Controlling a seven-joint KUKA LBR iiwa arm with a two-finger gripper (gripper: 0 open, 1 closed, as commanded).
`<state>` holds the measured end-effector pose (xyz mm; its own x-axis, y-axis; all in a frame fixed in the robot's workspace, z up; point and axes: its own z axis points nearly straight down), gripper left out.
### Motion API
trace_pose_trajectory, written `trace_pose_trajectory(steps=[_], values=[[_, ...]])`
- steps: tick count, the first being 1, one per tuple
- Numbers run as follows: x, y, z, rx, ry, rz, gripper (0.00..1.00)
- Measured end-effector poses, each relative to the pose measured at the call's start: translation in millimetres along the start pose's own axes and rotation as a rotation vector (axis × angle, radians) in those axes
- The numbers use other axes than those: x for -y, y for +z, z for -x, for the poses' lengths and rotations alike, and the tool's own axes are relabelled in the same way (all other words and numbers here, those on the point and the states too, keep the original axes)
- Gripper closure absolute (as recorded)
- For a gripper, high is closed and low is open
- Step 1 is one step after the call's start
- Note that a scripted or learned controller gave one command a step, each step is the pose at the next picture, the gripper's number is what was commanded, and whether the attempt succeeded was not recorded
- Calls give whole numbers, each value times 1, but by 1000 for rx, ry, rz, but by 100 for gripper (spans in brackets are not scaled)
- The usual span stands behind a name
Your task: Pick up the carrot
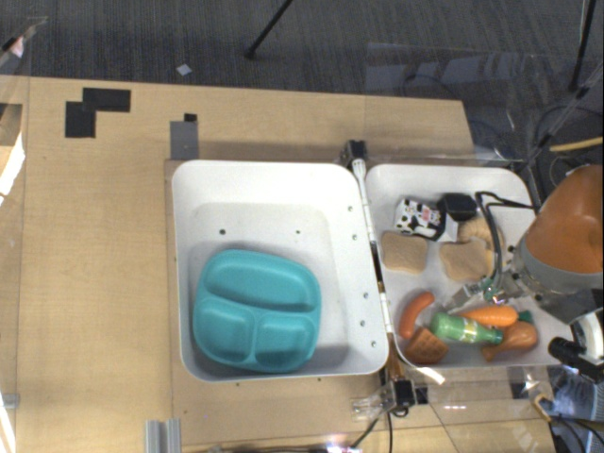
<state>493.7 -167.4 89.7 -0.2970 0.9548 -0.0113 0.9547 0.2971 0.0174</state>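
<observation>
Carrot first: the small orange carrot with a green top point(497, 317) lies in the near part of the right white bin point(415, 179), touching a green plastic bottle point(464, 329) and crowded by other orange toy food. My gripper point(483, 295) hangs just beside it; can't tell how it's set. I'd come down on the carrot's middle, clear of the bottle. The left white bin point(236, 182) holds a teal divided plate point(255, 308). Tan wooden bench point(94, 272), dark carpet beyond.
</observation>
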Motion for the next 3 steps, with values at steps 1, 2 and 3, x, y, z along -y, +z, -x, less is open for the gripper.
trace_pose_trajectory(steps=[1,2,3], values=[[-2,0,-5,2,-236,2,0],[-1,0,-14,-2,29,-7,0],[6,1,15,-7,-113,-4,0]])
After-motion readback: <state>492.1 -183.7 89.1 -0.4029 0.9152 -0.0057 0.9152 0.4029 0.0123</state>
